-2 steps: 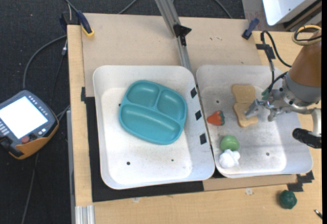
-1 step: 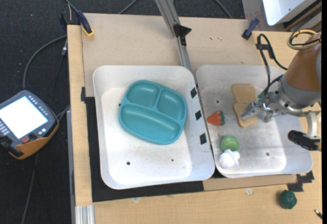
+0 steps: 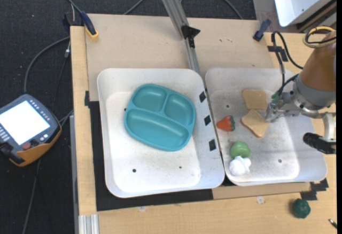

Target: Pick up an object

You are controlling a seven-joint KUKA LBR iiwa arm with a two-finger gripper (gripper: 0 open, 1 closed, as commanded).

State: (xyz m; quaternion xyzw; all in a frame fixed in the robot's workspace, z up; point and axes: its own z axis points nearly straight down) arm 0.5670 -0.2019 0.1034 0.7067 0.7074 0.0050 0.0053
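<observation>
Hovering low in right bin (image 3: 315,166), gripper (image 3: 273,111) at tan bread-like piece (image 3: 255,123), touching or just above its 2 o'clock edge; finger opening and grip impossible to tell. Second tan piece (image 3: 254,99) just at 12 o'clock. Red strawberry toy (image 3: 226,123) at 9 o'clock; green ball (image 3: 240,149), white lump (image 3: 240,165) toward 7 o'clock. Teal divided plate (image 3: 160,116) in left bin (image 3: 115,174). Dark green ball (image 3: 301,208) on bench, outside bins.
</observation>
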